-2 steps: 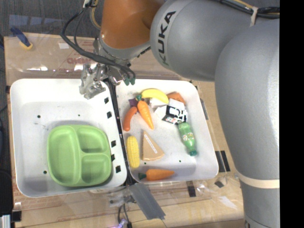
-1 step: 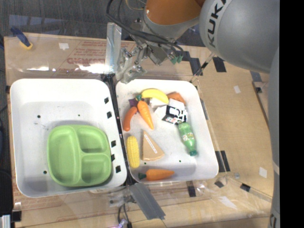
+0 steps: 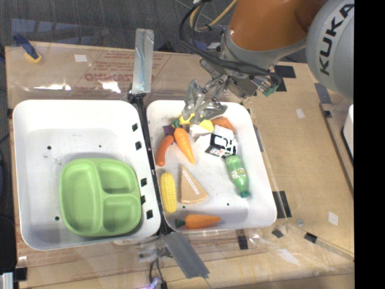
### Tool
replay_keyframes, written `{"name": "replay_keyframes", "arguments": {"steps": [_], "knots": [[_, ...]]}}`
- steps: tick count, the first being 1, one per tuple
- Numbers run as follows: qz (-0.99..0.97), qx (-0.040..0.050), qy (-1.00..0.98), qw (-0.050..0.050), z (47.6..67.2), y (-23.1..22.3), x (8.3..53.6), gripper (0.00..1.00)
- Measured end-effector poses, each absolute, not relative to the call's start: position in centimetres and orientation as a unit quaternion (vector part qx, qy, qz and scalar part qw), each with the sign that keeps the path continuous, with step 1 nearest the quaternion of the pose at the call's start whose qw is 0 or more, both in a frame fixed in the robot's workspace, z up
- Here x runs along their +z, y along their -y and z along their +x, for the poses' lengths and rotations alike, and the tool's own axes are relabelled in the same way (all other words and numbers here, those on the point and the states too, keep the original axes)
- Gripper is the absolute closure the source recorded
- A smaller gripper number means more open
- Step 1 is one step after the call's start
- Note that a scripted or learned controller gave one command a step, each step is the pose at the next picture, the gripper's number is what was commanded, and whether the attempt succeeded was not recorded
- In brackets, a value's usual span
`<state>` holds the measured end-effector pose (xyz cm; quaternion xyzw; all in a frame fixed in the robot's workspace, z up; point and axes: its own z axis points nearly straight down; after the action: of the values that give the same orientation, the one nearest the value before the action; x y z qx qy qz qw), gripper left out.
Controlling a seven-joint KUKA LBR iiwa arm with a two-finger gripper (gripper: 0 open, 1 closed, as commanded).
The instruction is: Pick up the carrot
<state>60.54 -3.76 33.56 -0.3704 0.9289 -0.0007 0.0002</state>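
Fixed overhead, looking down at a slant on the worktop (image 3: 301,161). Takes in both white bins side by side, left bin (image 3: 30,161) and right bin (image 3: 258,179), whole and at middling range. Faces the arm (image 3: 271,11) entering from the right, cropped at the top edge.

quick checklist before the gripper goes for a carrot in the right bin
1. Carrot in sight: ok, carrot lies in the right bin; a second carrot lies near the front wall.
2. Gripper above the right bin: ok, over its back edge.
3. Carrot between the fingers: not ok.
4. Room around the carrot: not ok, a sausage and yellow piece crowd it.
5. Finger opening: cannot tell.
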Motion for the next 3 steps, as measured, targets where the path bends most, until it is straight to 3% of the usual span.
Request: {"name": "replay_keyframes", "arguments": {"steps": [1, 2, 3], "knots": [[-0.382, 0.0014, -0.924, -0.001, 53.6, 2.7, 29.5, 1.0], [-0.319, 0.0011, -0.948, -0.001, 63.3, -0.3, 27.1, 1.0], [-0.379, -0.0011, -0.925, 0.002, 63.3, 6.6, 34.4, 1.0]]}}
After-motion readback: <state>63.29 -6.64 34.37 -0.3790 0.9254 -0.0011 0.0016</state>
